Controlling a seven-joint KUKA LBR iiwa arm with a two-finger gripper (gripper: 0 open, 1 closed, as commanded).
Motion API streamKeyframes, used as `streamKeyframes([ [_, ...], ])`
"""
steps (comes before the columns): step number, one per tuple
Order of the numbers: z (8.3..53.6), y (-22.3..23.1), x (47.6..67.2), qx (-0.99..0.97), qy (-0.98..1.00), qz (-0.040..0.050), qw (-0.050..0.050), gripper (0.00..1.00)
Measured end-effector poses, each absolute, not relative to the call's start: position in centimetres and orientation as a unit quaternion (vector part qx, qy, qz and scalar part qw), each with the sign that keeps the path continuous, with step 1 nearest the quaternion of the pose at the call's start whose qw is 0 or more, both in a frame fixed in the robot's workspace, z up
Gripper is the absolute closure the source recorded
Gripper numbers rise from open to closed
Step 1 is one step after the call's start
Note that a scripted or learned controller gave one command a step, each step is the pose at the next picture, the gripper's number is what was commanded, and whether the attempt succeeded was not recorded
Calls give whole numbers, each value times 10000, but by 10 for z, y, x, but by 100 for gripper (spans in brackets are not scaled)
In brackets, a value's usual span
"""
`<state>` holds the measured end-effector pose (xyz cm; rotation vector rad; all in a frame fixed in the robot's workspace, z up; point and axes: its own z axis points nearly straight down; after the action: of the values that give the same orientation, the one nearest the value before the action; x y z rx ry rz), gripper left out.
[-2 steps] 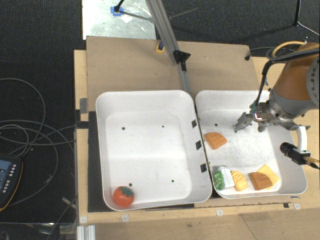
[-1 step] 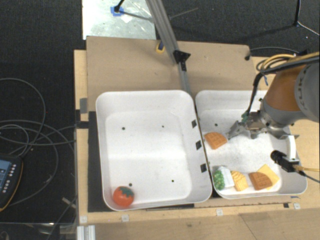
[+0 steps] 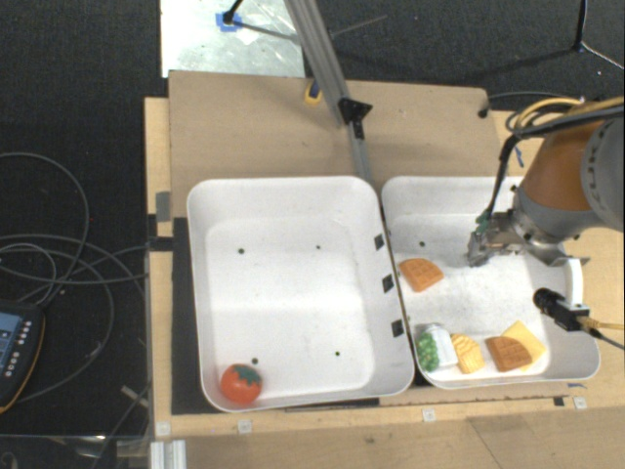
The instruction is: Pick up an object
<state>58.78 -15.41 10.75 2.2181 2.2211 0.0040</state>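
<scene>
My gripper (image 3: 478,252) hangs low over the middle of the right bin (image 3: 430,198), reaching in from the right under the orange wrist band. An orange bread-like piece (image 3: 421,275) lies on the bin floor a short way to the gripper's left, apart from it. Along the right bin's front edge lie a green-and-white item (image 3: 431,347), a yellow piece (image 3: 468,353) and an orange-and-yellow wedge (image 3: 515,346). A red tomato (image 3: 240,383) sits in the front left corner of the left bin (image 3: 283,198).
A grey pole (image 3: 322,52) slants down from the top to the seam between the bins. Black clips line the wall shared by the bins. Cables and a handheld pendant (image 3: 15,345) lie on the dark floor at left.
</scene>
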Motion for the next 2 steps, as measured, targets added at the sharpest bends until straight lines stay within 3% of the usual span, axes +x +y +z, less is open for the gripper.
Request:
streamKeyframes([
  [2,221,-162,598,7053,7089,23,40,100],
])
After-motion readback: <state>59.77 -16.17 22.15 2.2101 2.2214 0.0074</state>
